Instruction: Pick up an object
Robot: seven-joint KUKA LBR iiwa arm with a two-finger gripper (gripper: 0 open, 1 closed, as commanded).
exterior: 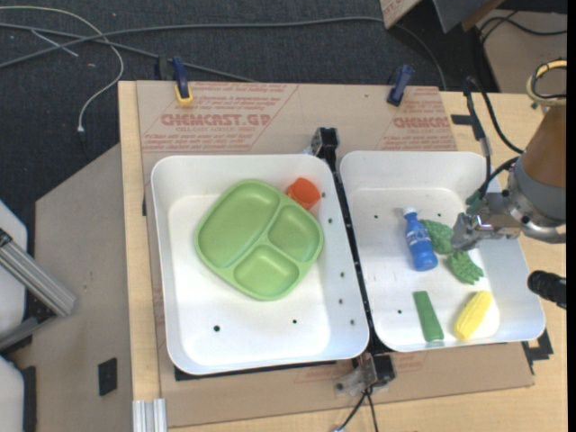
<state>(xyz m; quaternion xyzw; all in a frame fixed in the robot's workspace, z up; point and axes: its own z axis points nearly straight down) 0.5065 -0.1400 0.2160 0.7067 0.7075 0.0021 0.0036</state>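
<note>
Camera view | gripper (467, 232) low in rt bin (396, 174) | touching green leafy toy (453, 250)

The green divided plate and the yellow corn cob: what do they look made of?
Green divided plate: likely moulded plastic, smooth satin finish, uniform colour with soft highlights. Yellow corn cob: probably plastic or rubber toy food, saturated yellow, slightly bumpy surface; too small to tell.
</note>
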